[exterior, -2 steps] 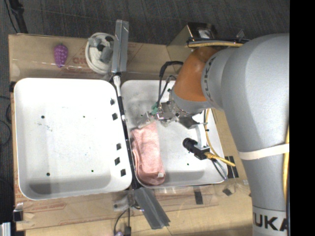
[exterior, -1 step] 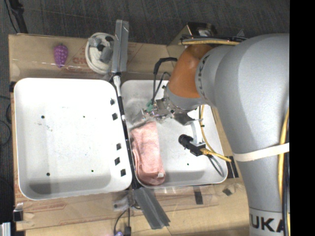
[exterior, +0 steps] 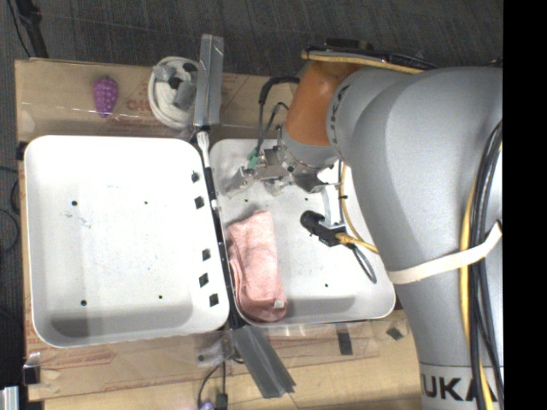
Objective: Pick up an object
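A pink folded cloth (exterior: 256, 263) lies along the left wall of the right bin (exterior: 359, 293), reaching from the bin's middle to its near edge. My gripper (exterior: 256, 174) is low over the far part of that bin, just beyond the cloth's far end and apart from it. The grey arm with its orange band (exterior: 309, 109) comes in from the right and covers the bin's right side.
The left bin (exterior: 111, 229) sits beside the right one, with a grey divider rail (exterior: 214, 229) between them. On the cardboard behind the bins lie a small purple object (exterior: 105, 95) and a white coil (exterior: 173, 92).
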